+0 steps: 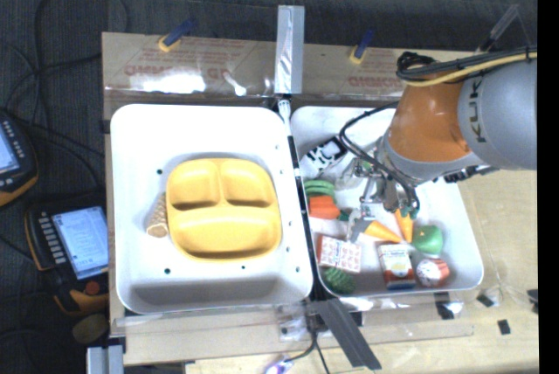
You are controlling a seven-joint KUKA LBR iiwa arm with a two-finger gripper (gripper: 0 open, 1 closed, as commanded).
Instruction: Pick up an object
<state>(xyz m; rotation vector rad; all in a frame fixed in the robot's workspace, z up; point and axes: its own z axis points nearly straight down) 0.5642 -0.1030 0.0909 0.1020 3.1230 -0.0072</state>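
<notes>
Gripper low over right bin, can't tell how its tips are set. Orange wedge just below: we'd judge it light, stiff, slick; take across flat sides.

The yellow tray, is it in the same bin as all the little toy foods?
No, the yellow tray lies in the left bin, while most toy foods crowd the right bin.

1. We look down from one fixed camera above the bench, slightly slanted.
2. We take in both bins: left bin, right bin, plus surrounding floor.
</notes>
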